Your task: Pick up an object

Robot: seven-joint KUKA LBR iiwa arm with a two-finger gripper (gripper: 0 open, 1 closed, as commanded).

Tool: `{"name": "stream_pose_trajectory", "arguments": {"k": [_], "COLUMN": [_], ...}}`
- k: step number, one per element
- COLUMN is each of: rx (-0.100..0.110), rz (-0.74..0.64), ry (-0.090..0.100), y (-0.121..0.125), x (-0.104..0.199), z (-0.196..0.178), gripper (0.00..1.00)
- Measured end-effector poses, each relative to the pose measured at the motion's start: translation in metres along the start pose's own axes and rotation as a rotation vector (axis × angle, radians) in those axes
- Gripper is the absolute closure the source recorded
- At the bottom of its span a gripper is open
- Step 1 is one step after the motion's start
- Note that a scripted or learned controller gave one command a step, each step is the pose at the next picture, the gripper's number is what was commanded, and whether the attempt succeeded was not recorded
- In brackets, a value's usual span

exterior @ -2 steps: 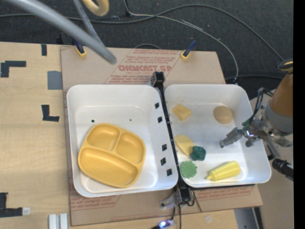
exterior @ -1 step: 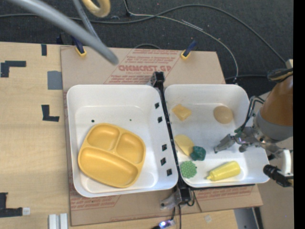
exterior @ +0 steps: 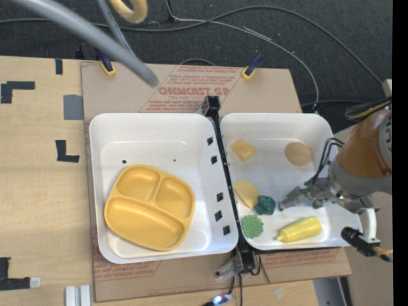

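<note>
Claw point(exterior: 287, 201): low inside right bin point(exterior: 319, 125), finger state indiscernible, just beside teal piece point(exterior: 265, 204), above yellow bottle point(exterior: 299, 229). Nothing seen lifted; pick-up judged outstanding.

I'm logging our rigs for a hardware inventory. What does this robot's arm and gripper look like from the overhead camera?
The arm is a rounded grey body with a broad orange band above the wrist. A thin dark cable loops along its left side. The gripper is small, dark grey metal, tapering to slim fingers, with a hint of green near its base.
</note>
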State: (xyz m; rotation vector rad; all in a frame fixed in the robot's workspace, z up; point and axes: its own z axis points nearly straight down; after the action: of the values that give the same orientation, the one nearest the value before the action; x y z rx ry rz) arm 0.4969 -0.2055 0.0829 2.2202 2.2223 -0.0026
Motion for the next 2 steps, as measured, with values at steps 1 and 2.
{"name": "stream_pose_trajectory", "arguments": {"k": [1,2], "rx": [-0.004,-0.003], "rz": [0.001,-0.001], "ry": [-0.003,0.000], "y": [0.001,0.009], "x": [-0.001,0.000], "z": [-0.013,-0.058], "gripper": [1.00,1.00]}}
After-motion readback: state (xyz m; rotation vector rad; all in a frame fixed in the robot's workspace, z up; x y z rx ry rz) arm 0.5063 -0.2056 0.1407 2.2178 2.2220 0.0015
